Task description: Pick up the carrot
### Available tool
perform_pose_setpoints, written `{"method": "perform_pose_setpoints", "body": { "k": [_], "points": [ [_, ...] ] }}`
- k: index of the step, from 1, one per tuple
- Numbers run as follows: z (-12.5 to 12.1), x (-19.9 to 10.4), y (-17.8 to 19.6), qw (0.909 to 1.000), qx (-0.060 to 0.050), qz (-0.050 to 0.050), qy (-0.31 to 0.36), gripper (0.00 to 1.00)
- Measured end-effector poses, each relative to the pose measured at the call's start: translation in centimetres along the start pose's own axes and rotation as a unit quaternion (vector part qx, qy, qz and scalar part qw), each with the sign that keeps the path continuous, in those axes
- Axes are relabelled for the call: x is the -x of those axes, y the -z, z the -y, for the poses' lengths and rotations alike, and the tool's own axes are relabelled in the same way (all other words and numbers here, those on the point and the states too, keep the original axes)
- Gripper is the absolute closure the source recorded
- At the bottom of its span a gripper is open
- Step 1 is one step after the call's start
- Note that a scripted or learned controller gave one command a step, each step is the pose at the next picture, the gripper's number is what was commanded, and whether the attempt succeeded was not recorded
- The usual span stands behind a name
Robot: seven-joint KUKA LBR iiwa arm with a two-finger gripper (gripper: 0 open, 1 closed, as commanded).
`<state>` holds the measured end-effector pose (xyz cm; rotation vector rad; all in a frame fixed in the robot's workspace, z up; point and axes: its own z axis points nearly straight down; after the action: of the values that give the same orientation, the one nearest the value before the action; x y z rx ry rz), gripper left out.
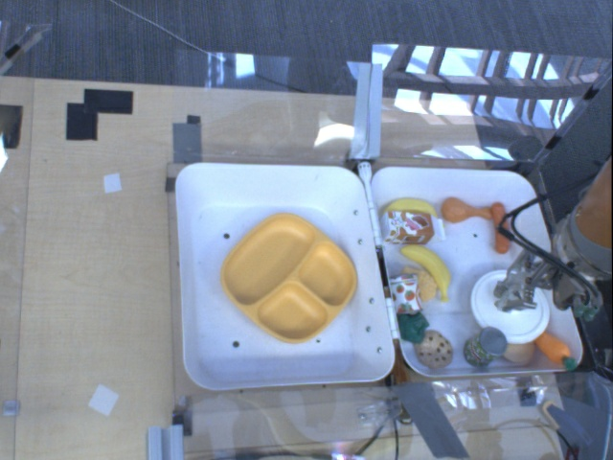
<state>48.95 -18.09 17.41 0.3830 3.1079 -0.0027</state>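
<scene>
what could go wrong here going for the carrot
The gripper sits over the white plate, not the carrot, so closing here likely misses. The carrot lies wedged in the right bin's corner beside the plate and a tan item, leaving the fingers little room.

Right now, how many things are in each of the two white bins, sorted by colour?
Left bin:
Yellow: 1, divided plate

Right bin:
Yellow: 2, bananas
Orange: 3, including the carrot
White: 1, round dish
Other mixed-colour items: 6

Total: 13

bright, even overhead light — glare on the clear panels (479,75), soft focus throughout.
</scene>
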Motion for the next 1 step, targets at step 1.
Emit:
{"method": "perform_pose_setpoints", "body": {
  "k": [1],
  "points": [
    [-5.69, -1.48, -4.07, 0.9982, 0.002, -0.002, 0.059, 1.00]
  ]
}}
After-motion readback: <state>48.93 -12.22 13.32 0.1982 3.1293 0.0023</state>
